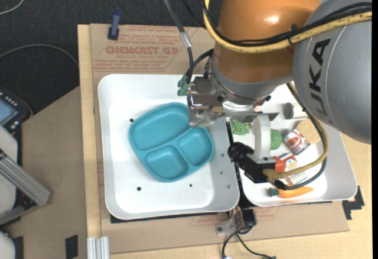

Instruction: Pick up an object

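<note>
Gripper (198,115) sits over the upper-right rim of the teal divided plate (170,141) in the left bin (115,133) — can't tell from this angle whether it grips the rim, and the arm's orange band (266,9) and grey body block most of the wrist. Plate lies flat, roughly centred in the left bin, three compartments facing up. Right bin (342,175) is largely hidden by the arm — visible bits: something green (240,128), a small red-and-white can (295,141), an orange carrot-like piece (294,191) at the near edge; the rest is too cluttered to name.
</note>
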